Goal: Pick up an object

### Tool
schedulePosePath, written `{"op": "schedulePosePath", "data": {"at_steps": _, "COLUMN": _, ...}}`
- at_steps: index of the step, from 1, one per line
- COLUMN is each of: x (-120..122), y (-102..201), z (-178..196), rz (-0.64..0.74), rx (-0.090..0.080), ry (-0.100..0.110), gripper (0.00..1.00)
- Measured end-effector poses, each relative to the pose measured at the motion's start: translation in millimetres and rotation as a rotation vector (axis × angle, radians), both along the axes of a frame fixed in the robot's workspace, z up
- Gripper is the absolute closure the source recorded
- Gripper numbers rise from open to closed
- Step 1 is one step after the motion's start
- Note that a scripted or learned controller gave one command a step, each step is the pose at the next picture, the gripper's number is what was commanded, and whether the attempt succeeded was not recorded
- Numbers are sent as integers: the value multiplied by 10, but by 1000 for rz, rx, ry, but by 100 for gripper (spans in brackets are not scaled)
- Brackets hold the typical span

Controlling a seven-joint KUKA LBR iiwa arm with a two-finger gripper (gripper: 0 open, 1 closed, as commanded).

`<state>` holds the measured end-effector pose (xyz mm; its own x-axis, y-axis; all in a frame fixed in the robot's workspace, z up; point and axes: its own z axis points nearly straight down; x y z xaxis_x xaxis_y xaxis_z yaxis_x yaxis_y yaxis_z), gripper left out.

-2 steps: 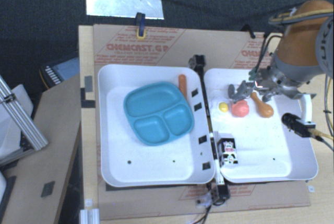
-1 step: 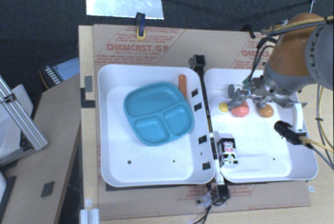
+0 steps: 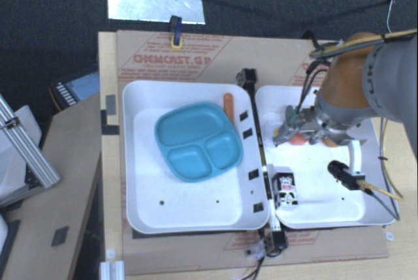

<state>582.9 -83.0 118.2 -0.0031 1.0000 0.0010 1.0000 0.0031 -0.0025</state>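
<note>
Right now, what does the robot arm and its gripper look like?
The arm is a thick, rounded grey tube with a wide orange band above the wrist. Thin dark cables run along the band toward the gripper, a small cluster of grey metal parts.

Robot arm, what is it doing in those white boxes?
The robot arm is reaching into the right bin, and its gripper is down by a small red-orange thing. Whether it has grabbed it is hard to tell. The left bin has a blue divided plate with an orange stick beside it.
</note>
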Motion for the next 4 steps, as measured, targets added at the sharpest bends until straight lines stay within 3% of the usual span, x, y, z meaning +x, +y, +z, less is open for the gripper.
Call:
{"op": "schedulePosePath", "data": {"at_steps": 1, "x": 12, "y": -10, "z": 129, "rz": -3, "rx": -2, "ry": -5, "gripper": 100}}
{"op": "schedulePosePath", "data": {"at_steps": 2, "x": 91, "y": -38, "z": 747, "rz": 0, "rx": -2, "ry": -10, "gripper": 100}}
{"op": "schedulePosePath", "data": {"at_steps": 3, "x": 106, "y": -41, "z": 1054, "rz": 1, "rx": -2, "ry": -8, "gripper": 100}}
{"op": "schedulePosePath", "data": {"at_steps": 4, "x": -75, "y": 563, "z": 1095, "rz": 6, "rx": 1, "ry": -3, "gripper": 100}}
